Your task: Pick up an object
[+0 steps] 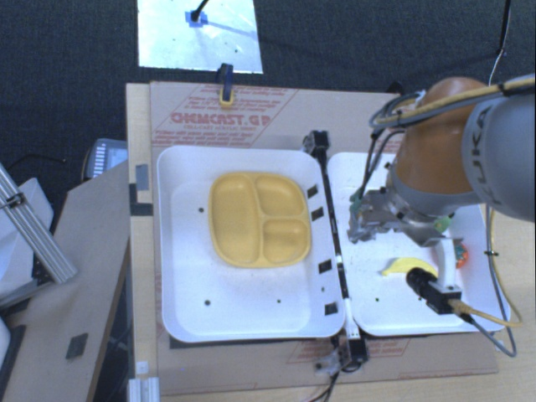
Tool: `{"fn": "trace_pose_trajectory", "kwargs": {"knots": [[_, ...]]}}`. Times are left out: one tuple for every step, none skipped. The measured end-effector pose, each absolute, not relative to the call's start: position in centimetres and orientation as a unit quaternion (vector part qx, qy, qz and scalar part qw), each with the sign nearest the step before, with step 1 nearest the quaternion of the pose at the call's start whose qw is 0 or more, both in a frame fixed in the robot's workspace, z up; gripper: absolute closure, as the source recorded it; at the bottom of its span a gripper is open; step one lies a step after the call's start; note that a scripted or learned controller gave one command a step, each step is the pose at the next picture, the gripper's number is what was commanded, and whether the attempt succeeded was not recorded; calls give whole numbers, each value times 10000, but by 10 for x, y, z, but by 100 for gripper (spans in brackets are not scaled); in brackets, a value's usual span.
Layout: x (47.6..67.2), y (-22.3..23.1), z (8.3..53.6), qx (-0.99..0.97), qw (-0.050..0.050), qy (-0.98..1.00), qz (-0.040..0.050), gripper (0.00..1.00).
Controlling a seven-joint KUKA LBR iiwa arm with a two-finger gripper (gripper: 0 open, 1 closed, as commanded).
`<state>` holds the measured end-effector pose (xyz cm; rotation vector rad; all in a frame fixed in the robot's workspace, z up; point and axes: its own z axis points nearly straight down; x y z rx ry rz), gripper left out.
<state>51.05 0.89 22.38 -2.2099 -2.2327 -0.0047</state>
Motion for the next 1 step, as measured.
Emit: {"fn": "trace_pose_trajectory", "kwargs": {"knots": [[512,73,229,-7028,2,-7114,-18,100]]}}
